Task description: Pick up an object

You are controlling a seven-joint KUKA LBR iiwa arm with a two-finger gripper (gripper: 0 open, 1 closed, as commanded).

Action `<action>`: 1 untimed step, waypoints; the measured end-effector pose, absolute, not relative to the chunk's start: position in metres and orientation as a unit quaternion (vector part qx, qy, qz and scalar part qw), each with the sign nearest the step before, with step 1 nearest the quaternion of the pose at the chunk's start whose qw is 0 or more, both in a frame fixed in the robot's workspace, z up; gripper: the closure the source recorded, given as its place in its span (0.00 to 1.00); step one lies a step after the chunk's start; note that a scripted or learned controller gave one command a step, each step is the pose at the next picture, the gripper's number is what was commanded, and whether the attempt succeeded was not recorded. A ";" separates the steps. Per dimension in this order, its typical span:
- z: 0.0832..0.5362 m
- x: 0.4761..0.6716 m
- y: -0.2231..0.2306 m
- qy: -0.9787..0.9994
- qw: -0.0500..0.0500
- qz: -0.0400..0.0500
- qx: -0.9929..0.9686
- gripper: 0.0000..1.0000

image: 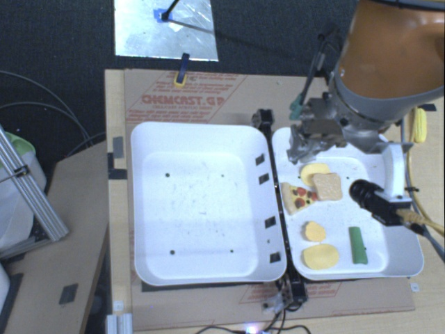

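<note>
Six toy food pieces (327, 186) lie in the right bin (386, 252), which likely explains the hand (306, 148) poised over its rear corner, grip state indeterminate

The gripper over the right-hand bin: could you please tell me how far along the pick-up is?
Done: nothing yet; the bread slice, pizza slice and green stick all lie on the right bin floor. In hand: the gripper hangs over that bin's upper-left corner, beside a yellow piece. Left: grasp one item and lift it.
</note>
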State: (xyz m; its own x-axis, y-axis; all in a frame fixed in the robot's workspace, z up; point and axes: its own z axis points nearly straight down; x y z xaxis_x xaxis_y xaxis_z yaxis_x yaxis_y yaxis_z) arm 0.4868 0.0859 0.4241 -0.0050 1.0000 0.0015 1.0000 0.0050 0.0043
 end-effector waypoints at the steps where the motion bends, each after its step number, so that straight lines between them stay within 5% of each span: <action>1: 0.435 0.487 0.086 0.711 0.002 0.003 0.704 1.00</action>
State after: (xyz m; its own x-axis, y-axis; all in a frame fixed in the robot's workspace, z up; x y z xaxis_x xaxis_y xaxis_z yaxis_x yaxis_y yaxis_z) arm 0.4875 0.0855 0.4346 -0.0097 1.0000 0.0012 0.9999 0.0096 0.0063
